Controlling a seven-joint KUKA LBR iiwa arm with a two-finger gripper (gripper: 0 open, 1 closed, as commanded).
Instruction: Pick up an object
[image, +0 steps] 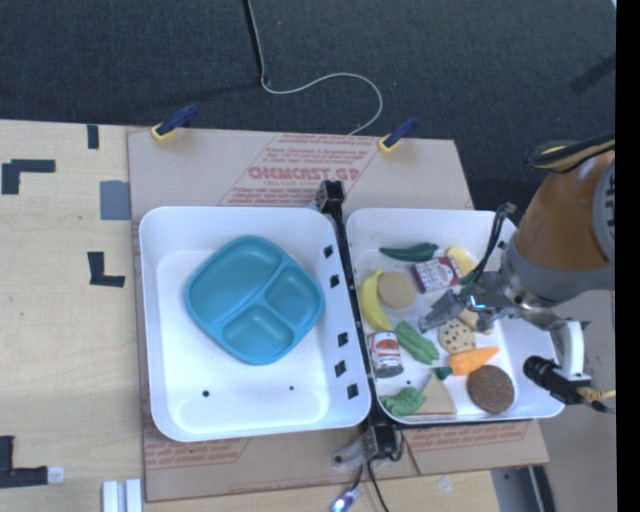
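Wooden bench, cardboard sheet under two white bins; left bin (160, 300) holds a blue divided plate (255, 298), right bin (420, 215) full of toy food. Gripper (452, 308) low over the clutter near the cookie (455, 336) and carrot (470, 360); opening can't be told, nothing seen held. Step: reaching to grasp. Next: settle on one item, close, lift straight.

We see a wooden bench (60, 330) with black tape marks. Cardboard (300, 170) lies on it, clamped at the back. Behind, dark carpet (120, 50) carries a thin cable (330, 82).
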